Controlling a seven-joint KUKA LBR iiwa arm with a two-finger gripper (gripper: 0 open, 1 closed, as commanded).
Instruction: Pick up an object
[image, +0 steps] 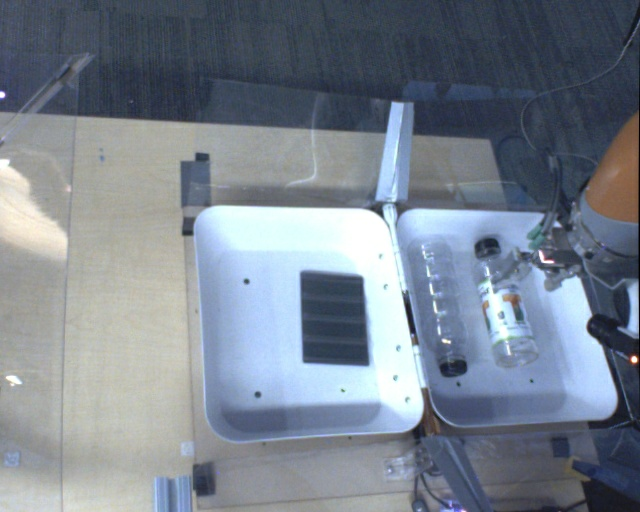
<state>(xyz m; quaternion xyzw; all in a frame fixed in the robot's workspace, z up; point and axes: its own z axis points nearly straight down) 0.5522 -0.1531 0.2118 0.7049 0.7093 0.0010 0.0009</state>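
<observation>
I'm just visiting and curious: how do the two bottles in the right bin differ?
The labelled bottle has an orange and white label; the plain bottle is bare. The labelled bottle's black cap points to the far side, the plain bottle's to the near side. Both are clear and lie flat, side by side, in the right bin.

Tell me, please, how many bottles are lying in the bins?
2, both in the right bin: a clear bottle along its left side, and a labelled bottle beside it, nearer the gripper.
</observation>
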